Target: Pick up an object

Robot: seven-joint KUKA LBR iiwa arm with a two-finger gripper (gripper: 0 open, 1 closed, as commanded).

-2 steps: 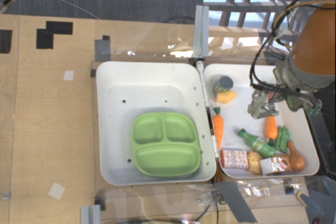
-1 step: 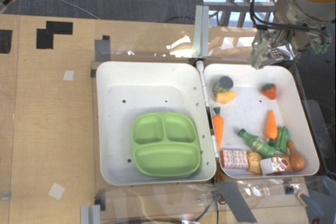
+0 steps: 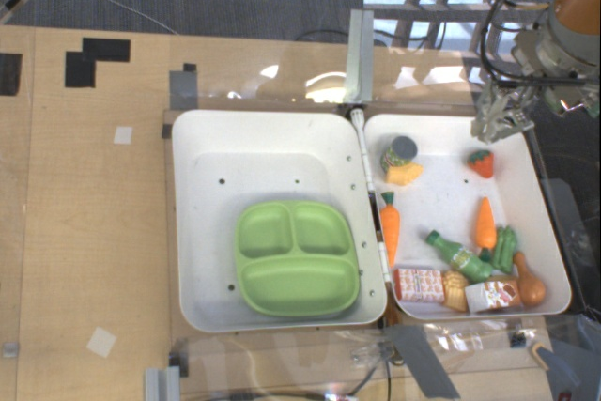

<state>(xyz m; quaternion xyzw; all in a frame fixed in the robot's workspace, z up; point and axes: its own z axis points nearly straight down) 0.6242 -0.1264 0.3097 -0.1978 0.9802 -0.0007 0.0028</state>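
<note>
Gripper over right bin's far corner (finger state unclear), strawberry just below, green plate left.

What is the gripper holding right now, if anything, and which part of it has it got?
Nothing that can be seen. The gripper hangs over the far right corner of the right bin, above the strawberry, with no object between its fingers.
</note>
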